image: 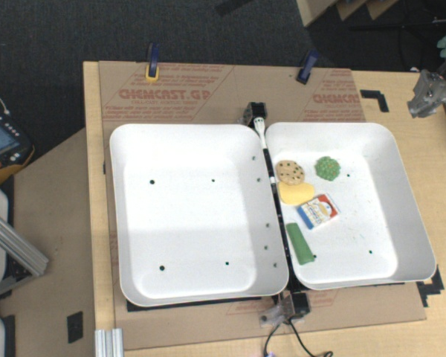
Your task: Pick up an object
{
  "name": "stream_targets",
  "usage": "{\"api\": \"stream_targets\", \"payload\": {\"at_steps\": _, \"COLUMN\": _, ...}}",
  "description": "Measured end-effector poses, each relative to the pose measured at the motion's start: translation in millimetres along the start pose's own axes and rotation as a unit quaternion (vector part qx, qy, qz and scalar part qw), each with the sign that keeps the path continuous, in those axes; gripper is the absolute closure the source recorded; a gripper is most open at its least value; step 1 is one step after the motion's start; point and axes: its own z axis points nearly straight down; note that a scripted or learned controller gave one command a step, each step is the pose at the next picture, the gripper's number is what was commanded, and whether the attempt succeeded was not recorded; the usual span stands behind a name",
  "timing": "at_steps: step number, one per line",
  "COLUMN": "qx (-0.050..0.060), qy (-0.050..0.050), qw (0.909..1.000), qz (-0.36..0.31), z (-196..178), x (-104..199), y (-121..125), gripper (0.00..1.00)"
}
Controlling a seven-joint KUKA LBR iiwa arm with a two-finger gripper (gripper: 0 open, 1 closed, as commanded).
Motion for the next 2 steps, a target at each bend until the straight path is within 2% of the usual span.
{"api": "stream_targets", "payload": {"at_steps": 1, "qx": 0.001, "qy": 0.0, "qw": 1.0, "qz": -0.001, "z": 34.5, "x": 83.7, "y": -11.8, "gripper": 1.0}}
{"api": "stream_targets", "payload": {"at_steps": 2, "qx": 0.001, "qy": -0.001, "qw": 1.0, "qz": 0.001, "z": 47.3, "x": 132.7, "y": -57.6, "gripper": 1.0}}
